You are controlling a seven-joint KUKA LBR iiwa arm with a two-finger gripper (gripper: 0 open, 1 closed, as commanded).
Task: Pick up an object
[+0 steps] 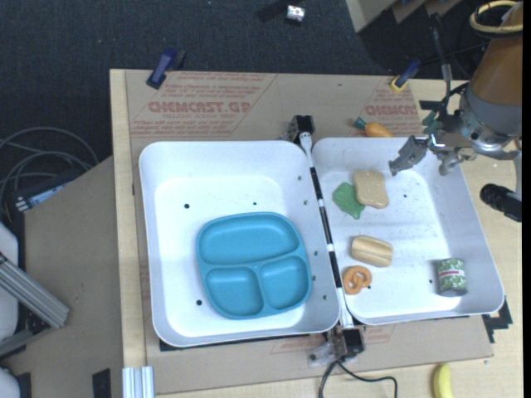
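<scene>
bread slice sat just below the gripper, which hovered open and empty over the right bin, so the approach looked underway and it'd need lowering next.

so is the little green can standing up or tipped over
Tipped over: the green can lies on its side on the right bin's floor, its label facing up.
</scene>
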